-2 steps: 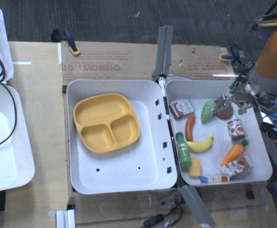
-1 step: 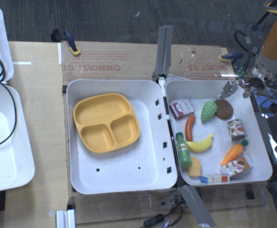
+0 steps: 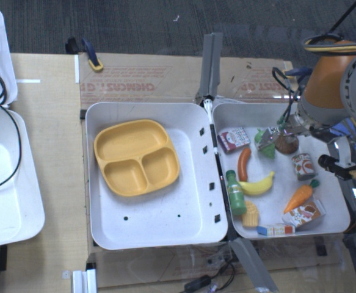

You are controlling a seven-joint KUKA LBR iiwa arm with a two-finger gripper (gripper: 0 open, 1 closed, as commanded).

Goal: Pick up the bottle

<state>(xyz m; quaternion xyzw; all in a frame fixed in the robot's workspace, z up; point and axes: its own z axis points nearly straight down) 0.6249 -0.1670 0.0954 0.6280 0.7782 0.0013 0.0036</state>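
Bottle (image 3: 234, 193), green and lying lengthwise, rested against the left wall of the right bin (image 3: 336, 224), touching the banana (image 3: 258, 184) and just above the corn (image 3: 251, 213). That crowding probably left little room beside it for a grasp. The arm (image 3: 331, 81) hung over the bin's upper right corner, well apart from the bottle, likely parked clear of the toys. Its gripper (image 3: 300, 126) sat near the brown cup (image 3: 286, 143). The left bin (image 3: 104, 224) carried a yellow divided tray (image 3: 136, 156). The pick looked not yet begun.
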